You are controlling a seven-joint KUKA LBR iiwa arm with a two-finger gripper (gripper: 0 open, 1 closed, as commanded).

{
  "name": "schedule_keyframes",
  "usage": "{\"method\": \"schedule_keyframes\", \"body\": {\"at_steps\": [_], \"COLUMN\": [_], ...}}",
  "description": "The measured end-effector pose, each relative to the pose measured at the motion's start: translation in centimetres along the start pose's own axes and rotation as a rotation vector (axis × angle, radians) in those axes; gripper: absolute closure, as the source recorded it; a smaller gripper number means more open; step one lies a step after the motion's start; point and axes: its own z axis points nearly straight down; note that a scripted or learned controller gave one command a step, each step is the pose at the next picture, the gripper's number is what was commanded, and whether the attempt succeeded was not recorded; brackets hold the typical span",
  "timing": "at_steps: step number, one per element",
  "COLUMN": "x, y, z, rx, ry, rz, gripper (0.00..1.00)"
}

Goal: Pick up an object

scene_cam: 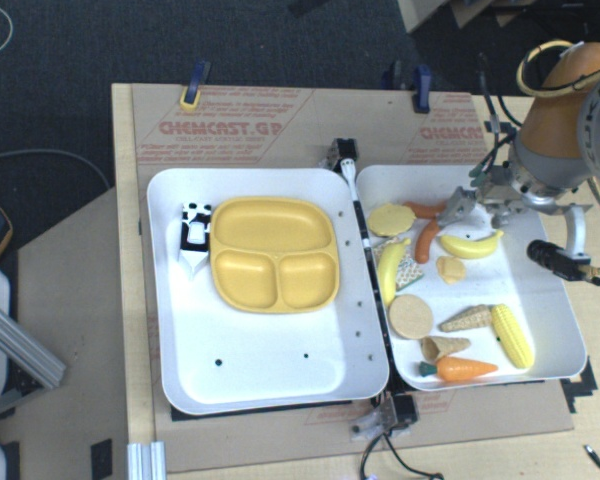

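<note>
The left bin (180,368) sits well left of the jaws (477,200) and carries a yellow divided plate (275,251) with a small black-and-white item (195,228) touching its left edge. The right bin (570,353) holds toy food: a pale round slice (390,219), a long yellow piece (389,268), an orange-red sausage (427,238), a tan disc (412,315), a carrot (458,370), a corn cob (513,335). Nearest the jaws is a small banana (470,245), lying just below them and slightly left, its long axis running roughly left to right, ends curving upward. Whether the jaws stand open or closed cannot be told; nothing is visibly held. Judgement: the banana is the likeliest target, calling for a short descent and a grasp across its narrow width.
</note>
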Motion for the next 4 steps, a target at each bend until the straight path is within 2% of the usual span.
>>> {"method": "schedule_keyframes", "body": {"at_steps": [1, 2, 3, 4], "x": [0.2, 0.1, 0.5, 0.9], "y": [0.4, 0.6, -0.2, -0.4], "z": [2.2, 0.8, -4.7, -9.2], "rx": [-0.013, -0.021, -0.012, -0.013], "ry": [0.003, -0.002, -0.003, -0.004], "rz": [-0.001, -0.003, -0.001, -0.001], "gripper": [0.00, 1.00, 1.00, 1.00]}}
